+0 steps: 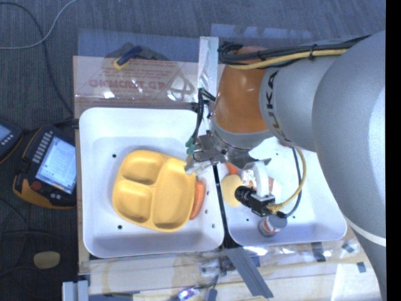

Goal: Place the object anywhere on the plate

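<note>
Arm over the plate's edge
The gripper (199, 152) hangs by the yellow plate (153, 190); I cannot tell its grip. An orange carrot (199, 198) leans beside the plate—aim for a middle dip.

You see a yellow plate (153, 189) in the white left bin (94, 168). Just beside the plate's right edge lies an orange carrot (199, 196). Right of the plate, the arm (338, 99) is grey with an orange band (241, 99).

Black letters "KU" show on the arm (276, 86).
</note>
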Controlling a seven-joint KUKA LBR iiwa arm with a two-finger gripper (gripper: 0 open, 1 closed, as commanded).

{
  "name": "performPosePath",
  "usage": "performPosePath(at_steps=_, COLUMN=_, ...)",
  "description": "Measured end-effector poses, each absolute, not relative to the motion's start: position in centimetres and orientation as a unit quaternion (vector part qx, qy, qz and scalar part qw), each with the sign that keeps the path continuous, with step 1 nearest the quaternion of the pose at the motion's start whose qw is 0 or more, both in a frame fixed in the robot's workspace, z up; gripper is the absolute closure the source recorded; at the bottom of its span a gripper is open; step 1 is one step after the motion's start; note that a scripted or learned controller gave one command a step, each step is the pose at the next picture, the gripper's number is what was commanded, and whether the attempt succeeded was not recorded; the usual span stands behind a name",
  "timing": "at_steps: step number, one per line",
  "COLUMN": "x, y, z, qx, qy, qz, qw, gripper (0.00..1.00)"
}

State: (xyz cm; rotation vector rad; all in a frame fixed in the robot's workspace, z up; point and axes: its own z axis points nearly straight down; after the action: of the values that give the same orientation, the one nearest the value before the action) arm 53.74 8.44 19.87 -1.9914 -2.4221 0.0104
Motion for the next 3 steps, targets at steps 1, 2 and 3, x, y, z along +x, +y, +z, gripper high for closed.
performPosePath(at_steps=1, x=51.2, y=13.8, z=13.6, qx=-0.584, qy=-0.812, qz=0.0019, qw=0.002, gripper=1.0)
performPosePath(at_steps=2, x=48.6, y=20.7, z=15.1, qx=-0.549, qy=-0.836, qz=0.0011, qw=0.001, gripper=1.0)
performPosePath(at_steps=3, x=49.8, y=14.1, z=11.1, qx=-0.504, qy=-0.864, qz=-0.0148, qw=-0.003, gripper=1.0)
